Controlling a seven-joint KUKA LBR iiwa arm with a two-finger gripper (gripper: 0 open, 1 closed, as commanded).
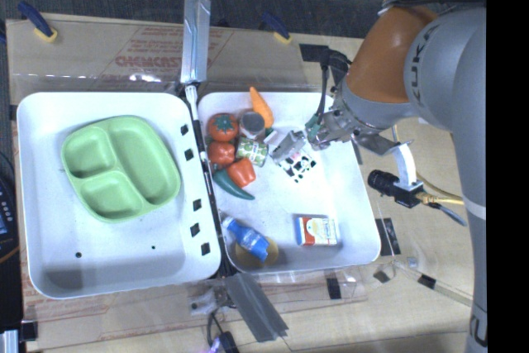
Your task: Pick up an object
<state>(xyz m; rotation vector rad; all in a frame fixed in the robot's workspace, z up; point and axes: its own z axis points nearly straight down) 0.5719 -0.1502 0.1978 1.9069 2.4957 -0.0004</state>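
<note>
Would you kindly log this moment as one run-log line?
arm: over right bin | gripper: near black-and-white cube | grasp: unconfirmed | left bin: green tray

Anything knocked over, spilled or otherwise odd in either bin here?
Nothing looks spilled or broken. The green plate lies flat in the left bin. In the right bin, toy vegetables crowd the top-left corner, the carrot leaning on the heap; that is ordinary clutter.

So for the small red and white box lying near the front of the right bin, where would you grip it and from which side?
Probably from straight above. The red and white box lies flat with bare bin floor around it, apart from the blue bottle on its left. I'd close the end effector across its shorter sides, top to bottom in the camera view, since that span looks narrower.
</note>
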